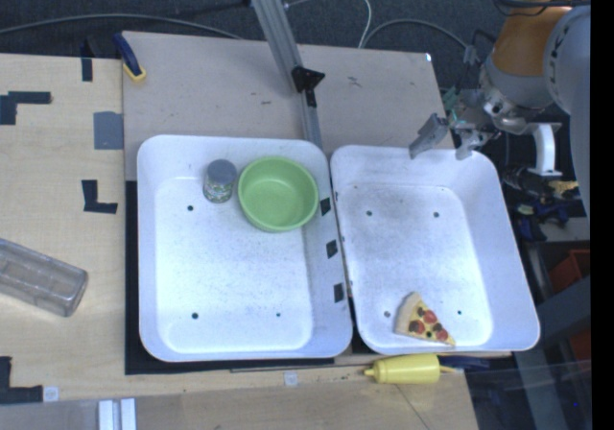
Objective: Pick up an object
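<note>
The hand (pixel 446 137) hangs open and unloaded over the right bin's (pixel 499 226) top rim, far from the pizza slice (pixel 422 319).

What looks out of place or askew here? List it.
Two things lie outside the bins. A yellow bottle lies on its side on the bench, just beyond the near rim of the right bin. A clear plastic container lies tipped over, left of the left bin. Nothing looks spilled or damaged.

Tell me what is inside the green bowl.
The green bowl, in the left bin beside a small jar, shows only its own green inside. Its near wall hides a sliver of the floor.
</note>
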{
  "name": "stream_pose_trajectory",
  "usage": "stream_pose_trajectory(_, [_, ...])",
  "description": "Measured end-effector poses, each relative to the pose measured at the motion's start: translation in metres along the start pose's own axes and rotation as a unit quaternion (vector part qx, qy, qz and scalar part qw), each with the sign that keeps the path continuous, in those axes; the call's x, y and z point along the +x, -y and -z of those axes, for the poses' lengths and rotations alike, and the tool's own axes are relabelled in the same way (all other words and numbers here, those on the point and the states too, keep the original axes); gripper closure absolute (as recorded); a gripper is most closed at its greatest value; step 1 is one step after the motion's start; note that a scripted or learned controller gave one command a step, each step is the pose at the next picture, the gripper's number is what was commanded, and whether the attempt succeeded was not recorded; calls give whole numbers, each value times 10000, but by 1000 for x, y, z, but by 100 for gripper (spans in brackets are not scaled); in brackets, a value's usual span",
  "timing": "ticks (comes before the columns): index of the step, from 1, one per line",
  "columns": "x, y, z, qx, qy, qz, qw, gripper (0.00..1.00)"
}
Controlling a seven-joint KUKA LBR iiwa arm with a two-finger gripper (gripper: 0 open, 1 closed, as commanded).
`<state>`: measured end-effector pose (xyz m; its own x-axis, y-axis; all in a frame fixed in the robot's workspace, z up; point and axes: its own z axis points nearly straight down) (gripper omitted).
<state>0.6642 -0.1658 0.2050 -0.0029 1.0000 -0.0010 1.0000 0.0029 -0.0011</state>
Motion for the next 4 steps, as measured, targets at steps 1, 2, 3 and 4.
stream_pose_trajectory(1, [0, 0, 0, 3, 3, -1, 10000, 0])
stream_pose_trajectory(2, [5, 4, -64, 34, -6, 1, 10000, 0])
stream_pose_trajectory(3, [6, 4, -118, 12, 2, 2, 10000, 0])
stream_pose_trajectory(4, [6, 3, -105, 4, 5, 9, 10000, 100])
